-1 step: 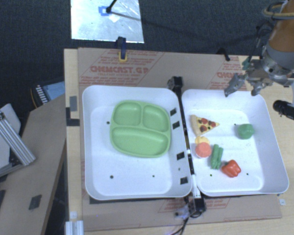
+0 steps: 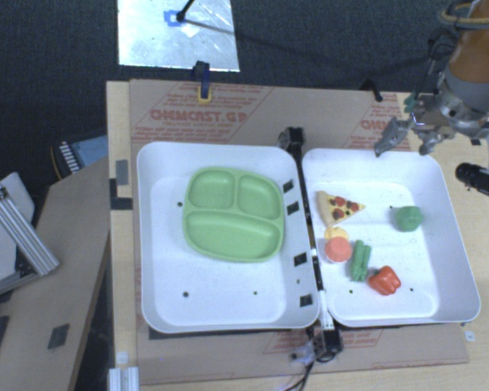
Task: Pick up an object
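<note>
The right bin (image 2: 440,218) holds several toy foods: a pizza slice (image 2: 339,206), a green round piece (image 2: 407,217), a pink and yellow round piece (image 2: 337,246), a green bean pod (image 2: 360,260) and a red pepper (image 2: 385,280). My gripper (image 2: 407,140) hangs above the far edge of the right bin, well clear of the toys. Its two fingers are spread apart with nothing between them, so it is open.
The left bin (image 2: 159,218) carries a green divided plate (image 2: 233,213). Black clips (image 2: 293,141) join the two bins along the middle. A shiny sheet (image 2: 178,21) lies beyond the bench, and a metal frame (image 2: 12,226) stands at the left.
</note>
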`<state>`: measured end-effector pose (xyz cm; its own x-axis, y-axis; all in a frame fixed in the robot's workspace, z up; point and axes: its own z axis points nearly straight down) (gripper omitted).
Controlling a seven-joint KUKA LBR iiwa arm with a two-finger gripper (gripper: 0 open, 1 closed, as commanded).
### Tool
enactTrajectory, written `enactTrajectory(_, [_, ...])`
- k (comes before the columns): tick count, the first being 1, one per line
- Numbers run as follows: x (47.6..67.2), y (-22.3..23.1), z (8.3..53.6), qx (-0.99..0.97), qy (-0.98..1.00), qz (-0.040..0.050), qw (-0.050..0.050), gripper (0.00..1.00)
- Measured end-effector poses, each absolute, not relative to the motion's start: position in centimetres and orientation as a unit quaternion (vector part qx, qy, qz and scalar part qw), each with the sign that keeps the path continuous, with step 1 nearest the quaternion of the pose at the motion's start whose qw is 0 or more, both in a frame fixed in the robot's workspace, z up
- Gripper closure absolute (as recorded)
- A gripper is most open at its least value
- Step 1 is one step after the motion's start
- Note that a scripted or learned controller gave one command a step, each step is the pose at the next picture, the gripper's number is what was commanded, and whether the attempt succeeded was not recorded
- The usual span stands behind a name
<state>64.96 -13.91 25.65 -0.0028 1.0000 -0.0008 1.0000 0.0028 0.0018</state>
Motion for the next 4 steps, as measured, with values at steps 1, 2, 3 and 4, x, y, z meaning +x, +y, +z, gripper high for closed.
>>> enactTrajectory(1, [65.5,-13.1,20.1,0.705,0.709,-0.0002,0.000,0.00])
enactTrajectory(2, [65.4,-12.1,15.1,0.705,0.709,-0.0003,0.000,0.00])
enactTrajectory(3, [65.6,-11.9,11.0,0.705,0.709,-0.0001,0.000,0.00])
enactTrajectory(4, [65.8,-11.9,12.3,0.704,0.710,0.0015,0.002,1.00])
